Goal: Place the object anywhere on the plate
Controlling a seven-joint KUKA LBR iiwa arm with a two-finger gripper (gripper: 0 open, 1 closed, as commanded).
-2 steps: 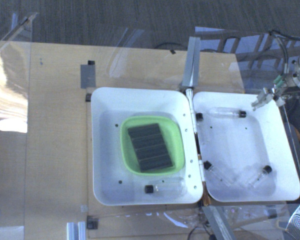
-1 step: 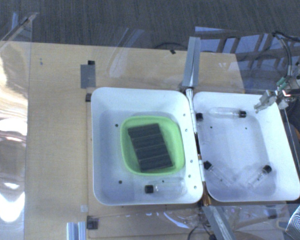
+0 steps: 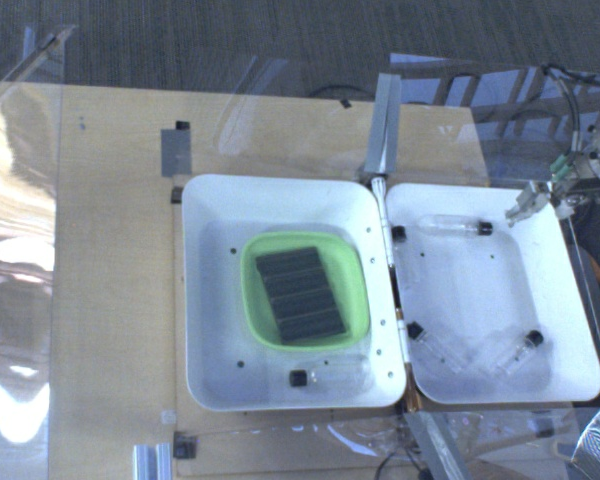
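A dark grey ridged block lies flat on the green plate, slightly turned, and covers most of the plate's floor. The plate rests in the middle of the left white bin. My gripper hovers over the far right corner of the right bin, well away from the plate and the block. Nothing shows in the gripper. The grey arm comes in from the right edge.
A clear tube with a black cap lies in the left bin in front of the plate. Several clear tubes with black caps lie in the right bin, one near the gripper and another at the front right. A metal divider post stands behind the bins.
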